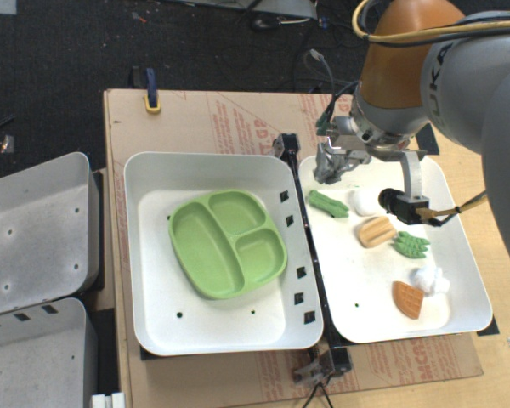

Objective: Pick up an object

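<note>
We see an orange wedge point(407, 300) in the right bin point(467, 313); above its far end the gripper point(330, 173) hangs, state impossible to tell.

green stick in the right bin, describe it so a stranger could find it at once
Start at the right bin, the one without the green divided plate. Near its upper left corner, just below the hand, lies the green stick. It is smooth and elongated, unlike the frilly green piece further right.
</note>
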